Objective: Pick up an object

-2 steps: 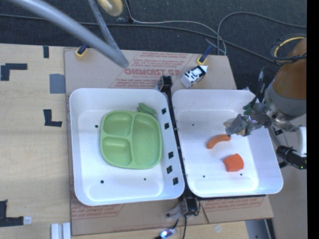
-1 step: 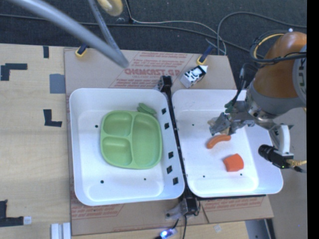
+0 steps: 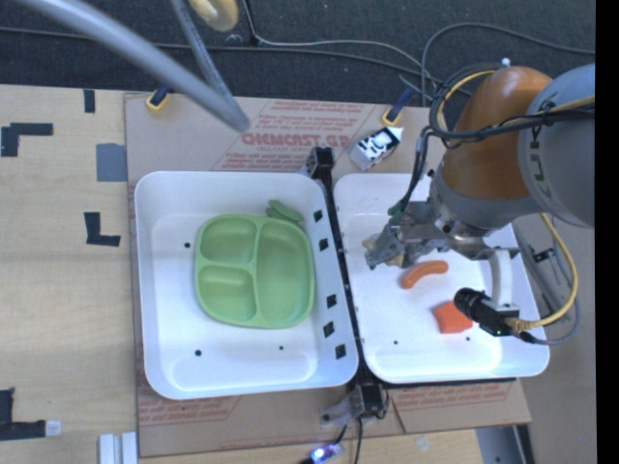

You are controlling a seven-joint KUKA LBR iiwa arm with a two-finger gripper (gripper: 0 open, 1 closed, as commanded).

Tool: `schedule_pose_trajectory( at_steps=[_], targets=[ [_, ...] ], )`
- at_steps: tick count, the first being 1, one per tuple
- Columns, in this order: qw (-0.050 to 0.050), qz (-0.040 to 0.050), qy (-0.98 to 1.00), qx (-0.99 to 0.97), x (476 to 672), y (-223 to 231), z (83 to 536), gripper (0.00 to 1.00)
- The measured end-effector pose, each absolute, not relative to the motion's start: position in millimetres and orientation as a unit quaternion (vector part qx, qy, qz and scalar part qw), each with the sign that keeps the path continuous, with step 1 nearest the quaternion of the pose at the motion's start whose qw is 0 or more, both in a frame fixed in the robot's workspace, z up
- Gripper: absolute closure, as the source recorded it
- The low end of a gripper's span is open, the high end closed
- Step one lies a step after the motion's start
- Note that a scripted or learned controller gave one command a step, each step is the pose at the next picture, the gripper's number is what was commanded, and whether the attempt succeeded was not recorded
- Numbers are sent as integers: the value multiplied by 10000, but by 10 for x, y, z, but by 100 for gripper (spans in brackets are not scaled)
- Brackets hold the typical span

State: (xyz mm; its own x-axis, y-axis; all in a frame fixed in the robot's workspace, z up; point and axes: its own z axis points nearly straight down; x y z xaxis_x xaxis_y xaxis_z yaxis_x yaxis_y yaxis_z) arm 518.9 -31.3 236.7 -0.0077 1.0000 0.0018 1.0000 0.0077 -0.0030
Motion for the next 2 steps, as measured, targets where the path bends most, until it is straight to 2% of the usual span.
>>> schedule_pose_trajectory(
  at_steps=[2],
  targets=[
    [11, 5, -7097, -7045, 5183, 718, 2436, 100]
  ],
)
